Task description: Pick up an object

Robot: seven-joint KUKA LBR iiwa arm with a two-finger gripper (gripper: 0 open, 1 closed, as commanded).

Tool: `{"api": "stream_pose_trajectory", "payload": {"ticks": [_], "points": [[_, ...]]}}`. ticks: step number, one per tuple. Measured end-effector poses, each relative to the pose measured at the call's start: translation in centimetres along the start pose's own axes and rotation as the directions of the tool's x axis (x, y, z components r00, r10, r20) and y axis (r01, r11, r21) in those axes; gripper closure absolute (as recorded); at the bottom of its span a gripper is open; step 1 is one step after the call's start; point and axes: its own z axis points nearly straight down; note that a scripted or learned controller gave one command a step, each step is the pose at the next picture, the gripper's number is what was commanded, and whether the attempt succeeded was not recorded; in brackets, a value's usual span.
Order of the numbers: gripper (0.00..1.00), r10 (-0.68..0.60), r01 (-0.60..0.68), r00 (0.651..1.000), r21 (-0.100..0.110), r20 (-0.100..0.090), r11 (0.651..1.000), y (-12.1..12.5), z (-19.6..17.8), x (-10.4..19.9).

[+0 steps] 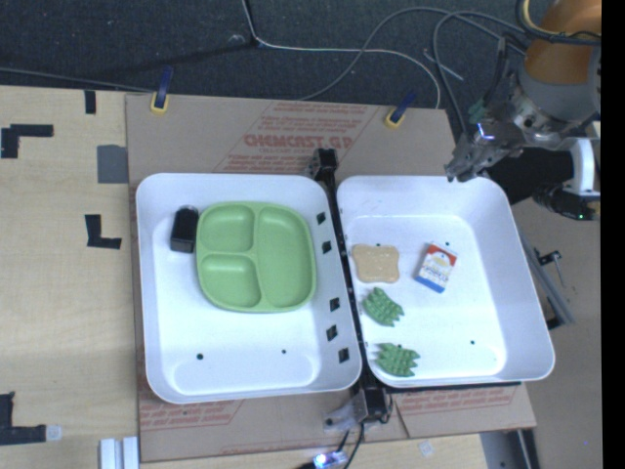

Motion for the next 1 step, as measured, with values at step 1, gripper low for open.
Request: {"api": "stream_pose_trajectory", "payload": {"ticks": [1], "points": [[1.0,-0.004,0.004,1.0,0.006,-0.002,1.0,-0.28,0.18,5.12]]}}
